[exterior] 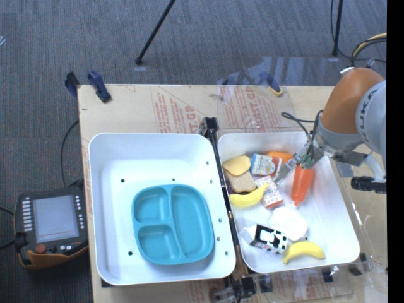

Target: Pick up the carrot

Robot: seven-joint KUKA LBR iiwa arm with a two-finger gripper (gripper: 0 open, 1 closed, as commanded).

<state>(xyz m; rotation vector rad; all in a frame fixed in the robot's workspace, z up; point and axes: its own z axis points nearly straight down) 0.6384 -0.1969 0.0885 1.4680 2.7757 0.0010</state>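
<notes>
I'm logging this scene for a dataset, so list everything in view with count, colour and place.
bins: 2, white, side by side on the bench
tray: 1, blue, divided, left bin
carrot: 1, orange, right bin, at the jaws
bananas: 2, yellow, right bin
bread slices: 2, tan, right bin
small cartons: 2, right bin
cow-print item: 1, black and white, right bin
pendant: 1, floor, left
arm: 1, grey and orange, from right
gripper: 1, above carrot's top

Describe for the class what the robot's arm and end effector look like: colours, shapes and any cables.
The arm is a rounded grey body with a large orange band above the wrist. Thin dark cables curve along its left side, and a yellow cable loops above it. The end effector is small, slim and grey-metallic, with a spot of green near its tip.
</notes>
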